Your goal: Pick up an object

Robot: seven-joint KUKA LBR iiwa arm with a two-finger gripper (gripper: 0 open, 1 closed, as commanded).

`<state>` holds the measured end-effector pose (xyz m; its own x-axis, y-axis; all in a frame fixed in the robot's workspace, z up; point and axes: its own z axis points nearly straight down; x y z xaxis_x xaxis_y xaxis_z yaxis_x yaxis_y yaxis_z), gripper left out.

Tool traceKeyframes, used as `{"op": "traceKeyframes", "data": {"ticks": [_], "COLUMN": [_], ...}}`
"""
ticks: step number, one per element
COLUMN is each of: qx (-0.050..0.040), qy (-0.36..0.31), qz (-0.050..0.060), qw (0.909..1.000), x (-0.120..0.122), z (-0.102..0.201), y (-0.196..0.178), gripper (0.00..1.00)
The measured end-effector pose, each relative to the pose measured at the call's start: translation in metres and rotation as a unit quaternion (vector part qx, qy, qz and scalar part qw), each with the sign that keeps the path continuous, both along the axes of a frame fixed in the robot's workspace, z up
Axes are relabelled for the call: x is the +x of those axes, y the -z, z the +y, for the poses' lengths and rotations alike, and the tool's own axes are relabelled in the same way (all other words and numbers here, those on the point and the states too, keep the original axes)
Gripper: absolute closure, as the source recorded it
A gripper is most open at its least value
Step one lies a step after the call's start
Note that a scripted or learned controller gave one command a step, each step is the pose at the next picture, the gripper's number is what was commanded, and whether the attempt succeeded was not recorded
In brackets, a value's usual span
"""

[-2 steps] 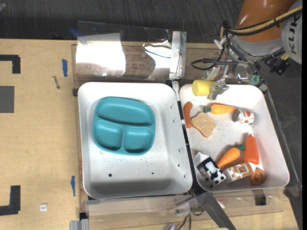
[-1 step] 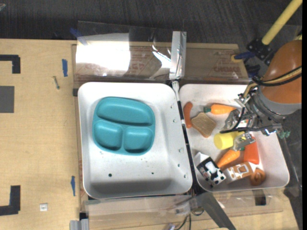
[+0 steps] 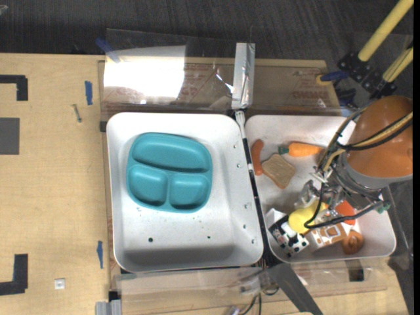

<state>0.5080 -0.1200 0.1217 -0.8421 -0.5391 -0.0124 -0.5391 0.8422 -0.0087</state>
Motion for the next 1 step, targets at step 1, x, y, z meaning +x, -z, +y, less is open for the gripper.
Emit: {"op": "traceKeyframes", "data": {"ticks": [1], "qx": [-0.0094], "qy": [-0.158], "qz": [-0.016], "qw": [0.9873], "x": [0.012], "z": [0.0045], "y": [0.0183], "gripper": [1.0]}}
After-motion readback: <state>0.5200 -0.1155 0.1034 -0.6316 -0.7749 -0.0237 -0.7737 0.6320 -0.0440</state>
